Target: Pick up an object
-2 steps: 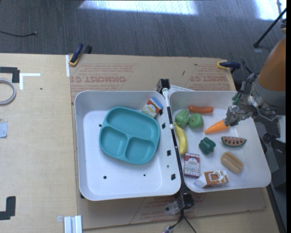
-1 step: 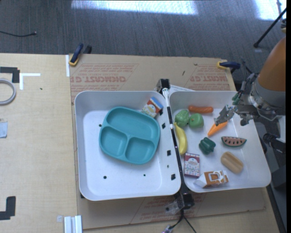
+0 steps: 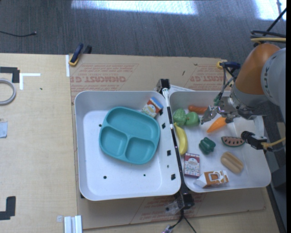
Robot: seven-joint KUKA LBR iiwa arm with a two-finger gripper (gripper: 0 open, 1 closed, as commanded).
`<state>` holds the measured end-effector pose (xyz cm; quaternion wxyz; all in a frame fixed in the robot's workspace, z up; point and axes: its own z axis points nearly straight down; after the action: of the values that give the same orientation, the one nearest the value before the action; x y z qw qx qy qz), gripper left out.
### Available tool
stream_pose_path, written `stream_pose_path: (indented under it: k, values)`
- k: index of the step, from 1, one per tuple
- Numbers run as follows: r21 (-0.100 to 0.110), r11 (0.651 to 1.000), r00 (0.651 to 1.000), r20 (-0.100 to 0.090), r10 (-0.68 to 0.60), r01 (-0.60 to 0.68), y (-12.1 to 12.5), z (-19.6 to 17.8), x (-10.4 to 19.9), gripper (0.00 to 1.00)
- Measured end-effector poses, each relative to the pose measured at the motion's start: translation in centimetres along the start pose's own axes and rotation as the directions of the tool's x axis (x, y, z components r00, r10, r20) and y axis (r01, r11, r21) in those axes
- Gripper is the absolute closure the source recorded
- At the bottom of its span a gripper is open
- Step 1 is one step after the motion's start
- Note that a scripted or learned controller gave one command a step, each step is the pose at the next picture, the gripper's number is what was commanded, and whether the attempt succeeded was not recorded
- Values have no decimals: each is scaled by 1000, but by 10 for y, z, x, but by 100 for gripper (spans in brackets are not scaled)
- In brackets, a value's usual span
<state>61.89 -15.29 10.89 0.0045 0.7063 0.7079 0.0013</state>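
The gripper (image 3: 217, 114) hangs in the right bin (image 3: 257, 177), an orange carrot (image 3: 216, 124) just beneath its jaws (whether gripped, I cannot tell).

From where my camera looks down, the light is bright and even — mostly overhead. A washed-out pale patch glares on the dark floor (image 3: 136, 6) along the top edge. The two white bins (image 3: 91, 182) read near overexposed, with soft shadows tucked under their inner rims. My arm (image 3: 268, 73) is slightly soft at the right edge — its orange band carries a smooth highlight. The small objects look mildly blurry, the printed cardboard (image 3: 104, 75) legible.
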Motion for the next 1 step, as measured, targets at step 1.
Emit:
stream_pose_path:
  k: [1]
  values:
    - [-6,1000,1000,5,0,0,1,-11,-2,100]
